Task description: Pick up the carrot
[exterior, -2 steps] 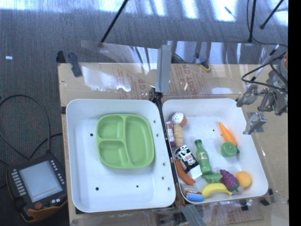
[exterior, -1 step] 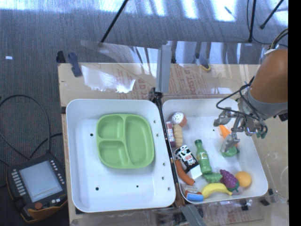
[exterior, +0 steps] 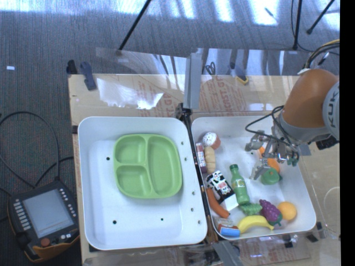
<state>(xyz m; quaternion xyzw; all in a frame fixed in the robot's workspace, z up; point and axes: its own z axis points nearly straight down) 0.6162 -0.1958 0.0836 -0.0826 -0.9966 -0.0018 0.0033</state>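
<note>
The carrot (exterior: 271, 165), a short orange piece with a green leafy top (exterior: 270, 177), lies near the right wall of the right bin (exterior: 307, 195). My gripper (exterior: 273, 160) hangs right over it, reaching in from the right under the orange-banded wrist. Its fingers (exterior: 259, 170) are spread to either side of the carrot's orange part, open and not closed on it. The gripper body hides part of the carrot.
The right bin also holds a green bottle (exterior: 239, 184), banana (exterior: 254, 223), purple grapes (exterior: 270, 209), an orange (exterior: 287, 210), a cow-print carton (exterior: 219, 183) and a red-orange sausage (exterior: 217, 204). A green divided plate (exterior: 148, 165) lies in the left bin (exterior: 94, 204).
</note>
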